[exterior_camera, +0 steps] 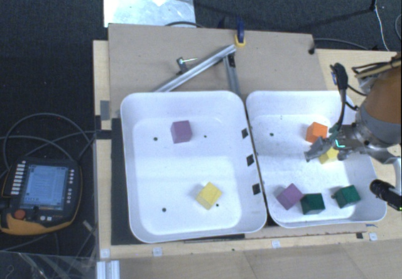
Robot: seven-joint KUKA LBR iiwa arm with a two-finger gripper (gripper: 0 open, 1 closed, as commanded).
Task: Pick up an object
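In the overhead camera view, your arm (383, 108) reaches in over the right-hand bin (271, 199), and its jaws (321, 149) hang low among the blocks there. You cannot tell from this slant how far open the jaws stand, nor whether anything sits between them.

Closest to the jaws is a small yellow block (328, 157), just at their tip and partly covered by them; whether it is touched or merely beside them is not clear. Just behind the jaws, toward the bin's far wall, lies an orange block (316, 131). In front of them, toward the bin's near wall, three more blocks lie in a row: a purple block (289, 196), a dark green block (312, 203) just beside it, and a second green block (346, 195) a little apart.

Well away from the jaws, across the wall that divides the two, the left-hand bin (135, 208) holds a purple cube (181, 131) and a yellow cube (209, 195), themselves well apart.

Both bins rest on the surface (276, 61), where a metal bar (195, 70) lies beyond them.

By your reckoning, the pick is not yet made: every block seen lies on a bin floor. The likely target is the yellow block at the jaws; closing on it and lifting remain.
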